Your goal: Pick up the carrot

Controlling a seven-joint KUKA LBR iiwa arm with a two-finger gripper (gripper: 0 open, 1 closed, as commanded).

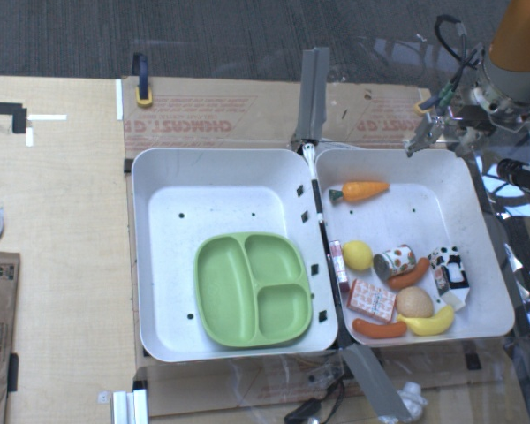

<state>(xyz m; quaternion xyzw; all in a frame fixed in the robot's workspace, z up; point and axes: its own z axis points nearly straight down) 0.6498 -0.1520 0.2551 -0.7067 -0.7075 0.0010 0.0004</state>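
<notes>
Wooden bench [53,237] — two white bins [159,237], carrot [362,191]

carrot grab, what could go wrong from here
The carrot lies alone near the right bin's far-left corner, close to the wall dividing the bins, so a descending gripper might clip that wall. The gripper sits above the bin's far-right rim, so it has to cross the whole bin, and a small aiming error could miss. The carrot is tapered and rounded, and could roll or slip out when squeezed.
</notes>
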